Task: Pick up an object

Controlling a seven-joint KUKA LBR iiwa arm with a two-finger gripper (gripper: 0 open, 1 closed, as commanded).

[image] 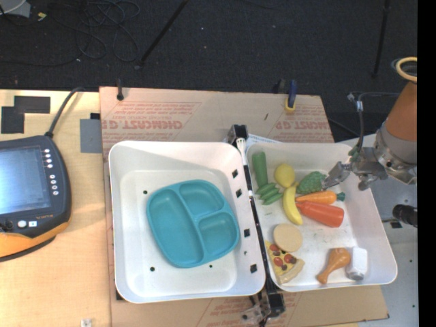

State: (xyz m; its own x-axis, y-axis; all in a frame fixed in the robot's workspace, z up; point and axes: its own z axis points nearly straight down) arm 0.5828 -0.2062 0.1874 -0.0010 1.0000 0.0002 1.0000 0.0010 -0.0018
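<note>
The right white bin (pixel 381 251) holds several toy foods: a green cucumber (pixel 259 165), a lemon (pixel 285 176), green beans (pixel 269 195), a banana (pixel 292 207), a leafy green piece (pixel 311 182), a carrot (pixel 317 197), a red pepper (pixel 324 214), a round cookie (pixel 287 237), a pizza slice (pixel 285 263), a chicken drumstick (pixel 332 263) and a small white block (pixel 358 260). My gripper (pixel 336 175) reaches in from the right, low over the bin's upper right part. It sits just right of the leafy green piece and above the carrot's tip. Nothing visibly hangs from it.
The left white bin (pixel 129 176) carries a teal divided plate (pixel 194 222). A ridge (pixel 246 210) separates the two bins. A teach pendant (pixel 30 186) lies on the bench at far left. The grey arm with its orange band (pixel 403 125) stands over the right bin's far right edge.
</note>
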